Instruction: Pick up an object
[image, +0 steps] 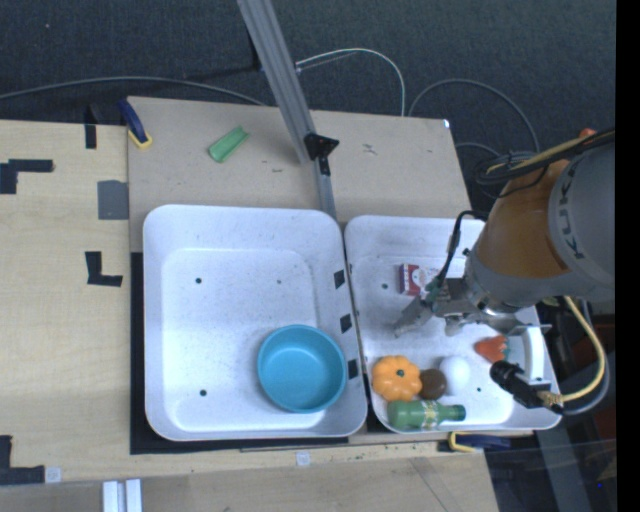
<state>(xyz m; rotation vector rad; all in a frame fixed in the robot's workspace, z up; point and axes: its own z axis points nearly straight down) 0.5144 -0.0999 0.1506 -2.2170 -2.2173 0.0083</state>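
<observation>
We look down on a desk (400, 165) carrying two shallow white bins side by side. The left bin (200, 260) holds a blue bowl (300, 367) near its front right corner. Our hand (425, 312) hangs low over the middle of the right bin (380, 245), its dark fingers spread fairly wide with nothing between them. Just behind it lies a small red and white packet (409, 278). Along the bin's front edge sit an orange pumpkin (397, 378), a brown ball (433, 382), a white ball (456, 372) and a green bottle (425, 413), packed close together. To do this step well, we judge we should centre over one item, probably the packet, descend straight, and close only once the fingers straddle it.
</observation>
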